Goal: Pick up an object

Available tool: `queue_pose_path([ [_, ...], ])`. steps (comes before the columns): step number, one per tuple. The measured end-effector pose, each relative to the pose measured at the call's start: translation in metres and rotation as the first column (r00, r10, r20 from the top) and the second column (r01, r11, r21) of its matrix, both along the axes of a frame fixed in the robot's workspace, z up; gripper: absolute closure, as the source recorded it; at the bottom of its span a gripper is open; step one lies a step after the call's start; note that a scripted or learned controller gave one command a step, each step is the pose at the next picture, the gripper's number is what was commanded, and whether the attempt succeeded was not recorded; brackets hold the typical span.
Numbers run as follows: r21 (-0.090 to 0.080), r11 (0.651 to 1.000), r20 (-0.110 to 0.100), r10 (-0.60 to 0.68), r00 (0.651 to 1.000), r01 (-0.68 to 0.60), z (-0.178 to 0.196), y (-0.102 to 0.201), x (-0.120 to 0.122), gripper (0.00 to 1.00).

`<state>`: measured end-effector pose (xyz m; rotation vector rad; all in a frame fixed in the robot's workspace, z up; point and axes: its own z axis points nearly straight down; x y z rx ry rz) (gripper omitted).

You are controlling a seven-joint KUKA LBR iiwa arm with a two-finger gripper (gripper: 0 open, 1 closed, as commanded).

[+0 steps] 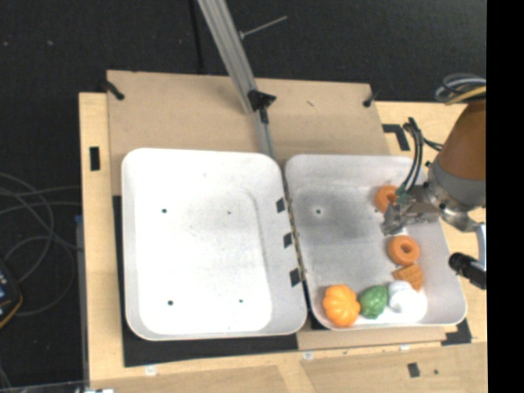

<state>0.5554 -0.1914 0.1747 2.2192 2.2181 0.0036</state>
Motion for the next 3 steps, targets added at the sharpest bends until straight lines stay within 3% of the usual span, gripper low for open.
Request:
queue_pose_path([
  [1, 0.0, 1.0, 0.001, 0.0, 1.0, 0.0, 0.057, -0.009, 0.006, 1.0],
  [2, 0.0, 1.0, -0.001, 0.0, 1.0, 0.0, 0.085, -0.009, 0.007, 1.0],
  [3, 0.001, 1.0, -0.004, 0.003, 1.0, -0.003, 0.079, 0.031, 0.021, 1.0],
])
